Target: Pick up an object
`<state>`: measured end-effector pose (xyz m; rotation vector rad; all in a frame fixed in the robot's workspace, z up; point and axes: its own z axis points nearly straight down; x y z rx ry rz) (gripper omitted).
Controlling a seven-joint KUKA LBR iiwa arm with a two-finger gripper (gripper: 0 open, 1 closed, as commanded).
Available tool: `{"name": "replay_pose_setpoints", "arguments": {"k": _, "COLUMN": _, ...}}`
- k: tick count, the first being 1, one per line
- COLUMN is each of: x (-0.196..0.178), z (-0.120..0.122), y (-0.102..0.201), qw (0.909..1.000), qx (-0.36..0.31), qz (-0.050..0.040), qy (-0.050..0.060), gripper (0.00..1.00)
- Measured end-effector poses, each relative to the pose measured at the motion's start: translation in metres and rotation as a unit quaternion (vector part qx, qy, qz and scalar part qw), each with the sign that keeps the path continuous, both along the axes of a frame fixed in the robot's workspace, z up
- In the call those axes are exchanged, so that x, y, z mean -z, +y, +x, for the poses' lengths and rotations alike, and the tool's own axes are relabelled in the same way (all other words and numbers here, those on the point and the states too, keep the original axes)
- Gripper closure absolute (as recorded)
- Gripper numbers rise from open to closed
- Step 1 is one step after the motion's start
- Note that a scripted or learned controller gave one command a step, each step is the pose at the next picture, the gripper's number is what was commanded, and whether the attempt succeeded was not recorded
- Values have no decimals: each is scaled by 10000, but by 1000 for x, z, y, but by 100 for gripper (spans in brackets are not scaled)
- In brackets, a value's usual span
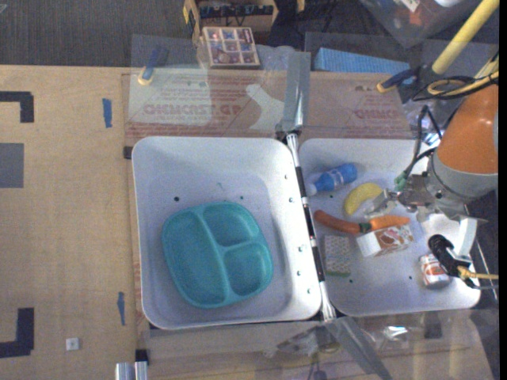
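Note:
The right bin [380, 295] holds a blue bottle [331, 178], a yellow banana [360, 199], a long red-orange piece [339, 223], an orange carrot [390, 221] and a white packet [383, 241]. My gripper [394, 199] hangs low over this bin's middle, just right of the banana and just above the carrot. Nothing can be seen held in it. The arm's orange band [474, 137] rises behind it at the right edge.
A grey-green sponge [337, 254] lies near the divider, and a small red and white can [433, 271] sits at the bin's right side. The left bin [158, 165] holds a teal divided plate [217, 252]. Boxes stand beyond the bins.

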<state>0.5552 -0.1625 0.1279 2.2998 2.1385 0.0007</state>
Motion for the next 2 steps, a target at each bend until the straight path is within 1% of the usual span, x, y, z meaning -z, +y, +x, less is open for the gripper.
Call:
{"name": "replay_pose_setpoints", "arguments": {"k": 1, "x": 41, "z": 9, "y": 12, "qw": 9979, "qx": -650, "qz": 5, "qy": -8, "gripper": 0}}
{"name": "replay_pose_setpoints", "arguments": {"k": 2, "x": 29, "z": 10, "y": 11, "qw": 9980, "qx": -637, "qz": -4, "qy": -42, "gripper": 100}}
